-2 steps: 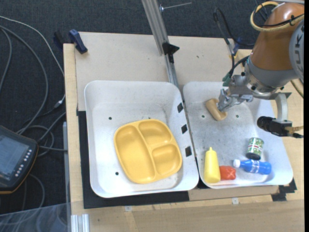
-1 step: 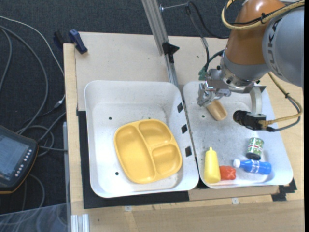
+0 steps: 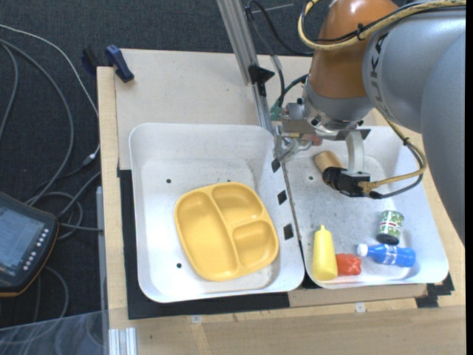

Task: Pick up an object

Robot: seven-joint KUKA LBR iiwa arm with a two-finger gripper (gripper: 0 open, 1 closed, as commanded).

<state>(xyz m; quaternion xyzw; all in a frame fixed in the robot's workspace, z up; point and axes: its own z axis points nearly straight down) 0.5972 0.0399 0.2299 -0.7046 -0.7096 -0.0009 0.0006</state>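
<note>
The gripper [image 3: 284, 148] is seen at 10 o'clock in the right bin [image 3: 355, 220]. It cannot be told if it is spread or closed. A yellow bottle [image 3: 323, 254], a red thing [image 3: 348, 264], a blue bottle [image 3: 390, 255] and a green can [image 3: 389, 226] are laid from 7 to 4 o'clock there. A yellow plate [image 3: 225, 230] is laid in the left bin [image 3: 148, 168].

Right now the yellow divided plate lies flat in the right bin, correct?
No. The camera view shows the yellow divided plate lying flat in the left bin, not the right one.
</note>
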